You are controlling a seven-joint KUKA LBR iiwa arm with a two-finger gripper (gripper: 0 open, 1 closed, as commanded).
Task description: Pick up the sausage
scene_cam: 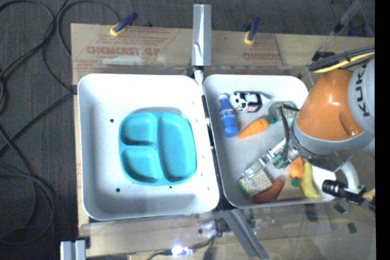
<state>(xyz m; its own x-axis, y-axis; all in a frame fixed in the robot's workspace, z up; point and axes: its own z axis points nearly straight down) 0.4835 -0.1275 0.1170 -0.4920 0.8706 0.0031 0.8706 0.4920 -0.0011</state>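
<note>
The reddish-brown, short, rounded toy sausage (270, 190) is seen at the near edge of the right shallow white plastic bin (234, 167), lying slantwise, partly under the arm. It is judged light, prob. smooth plastic or rubber, slightly slippery, not fragile; best taken across its narrow mid-body, w/ the pinch set square to its long axis.

Touching or just beside its left end lies a small pale boxy item w/ a checked face (255, 180). Just right of it a yellow banana-shaped toy (309, 184) and a small orange piece (295, 168) are found. Farther off, an orange toy carrot w/ green top (254, 127), a blue bottle (227, 116) and a black-and-white patterned item (247, 101) are laid.

The end effector (274, 157) is held just above and far of the sausage; whether it is released or clenched cannot be told, and nothing can be made out in its hold.

In the left white bin (97, 131) a turquoise three-part divided tray (158, 146) is set. Both bins are carried on the brown board bench (134, 52).
</note>
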